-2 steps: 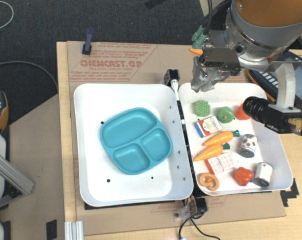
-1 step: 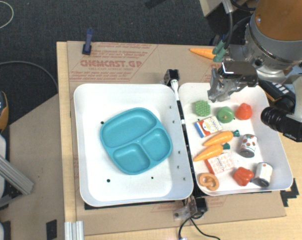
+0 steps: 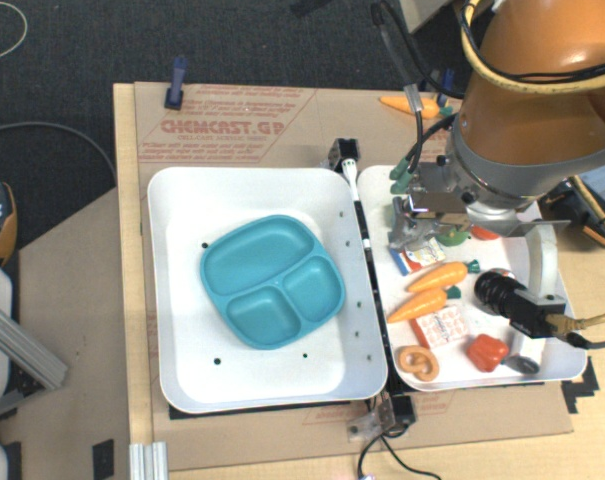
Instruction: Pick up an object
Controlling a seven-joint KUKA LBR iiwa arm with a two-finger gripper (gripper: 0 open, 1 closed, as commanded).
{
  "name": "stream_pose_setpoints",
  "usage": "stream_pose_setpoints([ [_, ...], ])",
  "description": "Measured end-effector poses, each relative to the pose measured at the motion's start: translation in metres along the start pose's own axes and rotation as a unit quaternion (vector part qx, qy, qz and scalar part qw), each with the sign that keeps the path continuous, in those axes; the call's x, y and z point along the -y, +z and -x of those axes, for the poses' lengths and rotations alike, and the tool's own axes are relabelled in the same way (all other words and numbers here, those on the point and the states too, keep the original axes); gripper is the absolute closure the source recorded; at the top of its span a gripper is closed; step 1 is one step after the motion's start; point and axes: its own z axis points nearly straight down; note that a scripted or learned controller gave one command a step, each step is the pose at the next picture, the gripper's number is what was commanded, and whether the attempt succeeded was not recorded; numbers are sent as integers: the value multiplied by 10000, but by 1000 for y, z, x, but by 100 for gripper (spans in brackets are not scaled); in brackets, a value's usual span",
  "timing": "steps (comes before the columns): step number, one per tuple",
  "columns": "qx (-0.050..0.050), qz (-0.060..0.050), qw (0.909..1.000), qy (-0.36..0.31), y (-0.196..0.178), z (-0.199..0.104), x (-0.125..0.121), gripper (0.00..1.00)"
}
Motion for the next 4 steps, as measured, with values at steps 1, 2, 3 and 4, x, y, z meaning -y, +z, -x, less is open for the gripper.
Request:
stream_pose_setpoints([
  [1,-12,70,10000,-13,-17,-1,-1,100],
  [2,-13,116,9999,7,-102,40,-1,100],
  [3,-6,12,10000,8,-17,65,0,100],
  [4,-23,86,9999,-56,-63,-9,-1,100],
])
